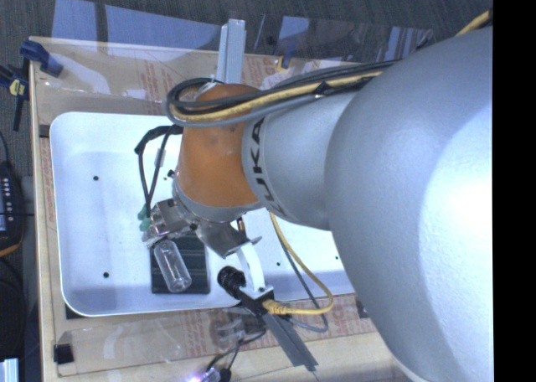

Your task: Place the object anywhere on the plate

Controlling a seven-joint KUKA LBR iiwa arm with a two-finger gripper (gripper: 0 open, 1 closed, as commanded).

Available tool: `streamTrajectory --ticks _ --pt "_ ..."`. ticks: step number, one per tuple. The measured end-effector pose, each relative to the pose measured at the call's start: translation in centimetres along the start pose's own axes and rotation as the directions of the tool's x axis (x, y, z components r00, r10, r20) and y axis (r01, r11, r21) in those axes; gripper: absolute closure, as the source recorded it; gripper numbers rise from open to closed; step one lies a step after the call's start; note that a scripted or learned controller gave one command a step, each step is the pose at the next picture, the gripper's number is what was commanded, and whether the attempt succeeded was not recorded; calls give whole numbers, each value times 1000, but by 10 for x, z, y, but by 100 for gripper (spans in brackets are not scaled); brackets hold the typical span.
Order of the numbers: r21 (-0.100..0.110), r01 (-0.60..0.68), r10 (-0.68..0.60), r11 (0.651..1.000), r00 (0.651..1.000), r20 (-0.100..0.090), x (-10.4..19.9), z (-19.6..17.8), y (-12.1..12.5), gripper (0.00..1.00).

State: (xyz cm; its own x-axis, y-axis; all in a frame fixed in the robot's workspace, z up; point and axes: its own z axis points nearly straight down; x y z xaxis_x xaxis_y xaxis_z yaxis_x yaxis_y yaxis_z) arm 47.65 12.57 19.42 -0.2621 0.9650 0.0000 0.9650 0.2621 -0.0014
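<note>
Gripper (pixel 172 242) low over left bin (pixel 84 204), finger state indeterminate.
Clear tube-like part (pixel 173 267) lies on dark pad (pixel 180 276); pickup appears underway, plate unidentified.

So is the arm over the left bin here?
Yes, the arm hangs over the left bin, its gripper low near the bin's front edge.

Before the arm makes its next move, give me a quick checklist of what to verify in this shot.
1. Pincer over the left bin: ok.
2. Pincer over the dark square item: ok.
3. Clear object gripped: cannot tell.
4. Plate located: cannot tell; the arm covers much of the bench.
5. Cables free of the bin's contents: ok, they hang near the front rim.
</note>
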Motion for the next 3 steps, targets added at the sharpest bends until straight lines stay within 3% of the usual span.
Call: streamTrajectory --ticks 1,2,3 --pt "5 -239 239 971 971 2 41 98 76 100" --pt "6 -735 735 678 678 4 17 75 90 100" --pt "3 -545 545 838 838 0 23 -42 98 100"
